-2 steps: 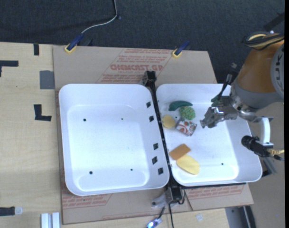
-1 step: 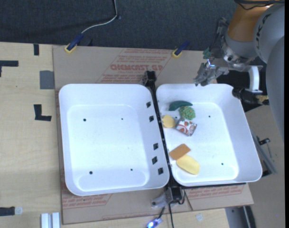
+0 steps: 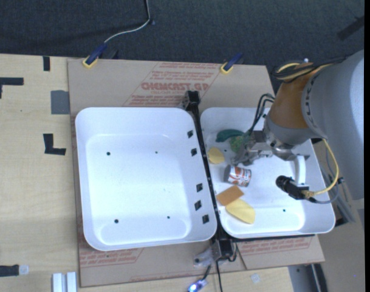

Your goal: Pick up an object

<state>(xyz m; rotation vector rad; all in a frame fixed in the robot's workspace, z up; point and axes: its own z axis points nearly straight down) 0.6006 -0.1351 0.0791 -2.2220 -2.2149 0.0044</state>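
Over the right bin point(image 3: 306, 224), the grey arm point(image 3: 330, 108) reaches in from the right, its orange band above the wrist, and its hand point(image 3: 246, 154) hangs low among the objects near the bin's left side. Whether the hand is apart or together I cannot tell; dark parts blur into the things below it.

Just below the hand, touching or nearly so, lies a small red-and-white can point(image 3: 239, 175) on its side. It looks to be resting on the bin floor rather than clamped, though the view is too coarse to be sure. Left of the hand, close to the divider between the 2 bins, sits a pale yellow round piece point(image 3: 215, 156). Above and just left of the hand is a green object point(image 3: 231, 136), partly hidden by the hand. Below the can lie an orange flat piece point(image 3: 229, 194) and, touching it at its lower right, a yellow wedge point(image 3: 241, 212).

A black part on a yellow cable point(image 3: 292, 187) hangs from the arm over the bin's right half, well apart from the can.

The left bin point(image 3: 87, 181) stands beside the right one on a cardboard sheet point(image 3: 166, 87) laid on the worktop point(image 3: 27, 193).
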